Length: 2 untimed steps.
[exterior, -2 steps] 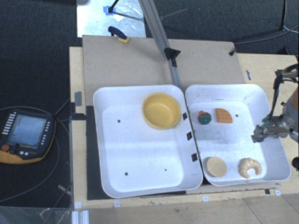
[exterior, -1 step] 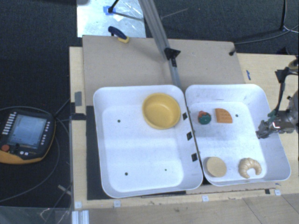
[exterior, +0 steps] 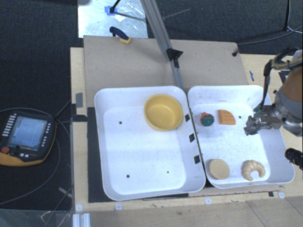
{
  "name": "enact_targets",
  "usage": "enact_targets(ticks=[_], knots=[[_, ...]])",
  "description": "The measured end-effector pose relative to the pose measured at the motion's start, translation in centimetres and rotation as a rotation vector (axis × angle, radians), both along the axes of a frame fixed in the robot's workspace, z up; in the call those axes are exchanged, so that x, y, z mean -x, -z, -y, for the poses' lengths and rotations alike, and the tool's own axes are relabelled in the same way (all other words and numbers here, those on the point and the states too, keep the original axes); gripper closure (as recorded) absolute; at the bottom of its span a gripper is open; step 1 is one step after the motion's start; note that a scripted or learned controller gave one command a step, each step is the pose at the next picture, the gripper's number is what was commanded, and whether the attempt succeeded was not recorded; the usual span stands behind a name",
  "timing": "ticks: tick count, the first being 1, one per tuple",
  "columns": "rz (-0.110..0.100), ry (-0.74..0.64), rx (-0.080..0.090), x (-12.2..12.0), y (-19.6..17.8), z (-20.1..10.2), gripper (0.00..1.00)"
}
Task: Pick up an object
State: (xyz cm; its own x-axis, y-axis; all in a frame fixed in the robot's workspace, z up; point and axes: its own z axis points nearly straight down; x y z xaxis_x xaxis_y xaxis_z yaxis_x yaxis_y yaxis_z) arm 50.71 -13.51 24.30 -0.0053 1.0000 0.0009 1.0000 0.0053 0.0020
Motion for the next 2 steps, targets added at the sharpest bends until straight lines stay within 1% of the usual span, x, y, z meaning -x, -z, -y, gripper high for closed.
enact_targets(ticks=[1, 2], knots=[[-0.002, 0.0, 0.0, -1.2, 1.2, -5.2, 1.0], [-0.001, 0.0, 0.001, -2.4, 0.2, -10.1, 1.0]])
